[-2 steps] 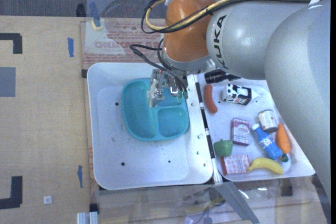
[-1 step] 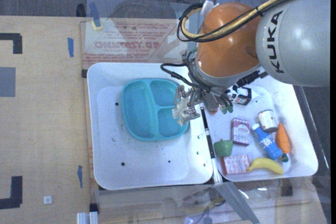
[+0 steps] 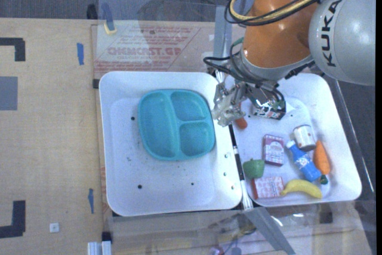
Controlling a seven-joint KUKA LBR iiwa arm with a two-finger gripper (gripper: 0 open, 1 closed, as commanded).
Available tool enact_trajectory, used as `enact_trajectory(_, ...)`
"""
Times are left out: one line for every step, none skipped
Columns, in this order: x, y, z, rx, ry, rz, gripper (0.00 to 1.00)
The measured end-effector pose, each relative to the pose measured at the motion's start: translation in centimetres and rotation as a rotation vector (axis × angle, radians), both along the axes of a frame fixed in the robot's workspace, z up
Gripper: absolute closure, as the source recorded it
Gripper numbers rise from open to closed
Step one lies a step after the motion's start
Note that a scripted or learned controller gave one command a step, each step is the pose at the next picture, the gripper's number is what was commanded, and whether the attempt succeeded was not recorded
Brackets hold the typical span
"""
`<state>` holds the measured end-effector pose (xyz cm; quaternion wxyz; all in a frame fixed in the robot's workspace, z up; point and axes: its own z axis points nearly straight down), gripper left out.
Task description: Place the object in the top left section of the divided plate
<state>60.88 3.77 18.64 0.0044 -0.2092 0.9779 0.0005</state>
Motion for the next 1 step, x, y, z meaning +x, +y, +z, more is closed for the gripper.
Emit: enact_trajectory(-5.5, -3.6, -0.06, -0.002, 0.004, 0.116, 1.0)
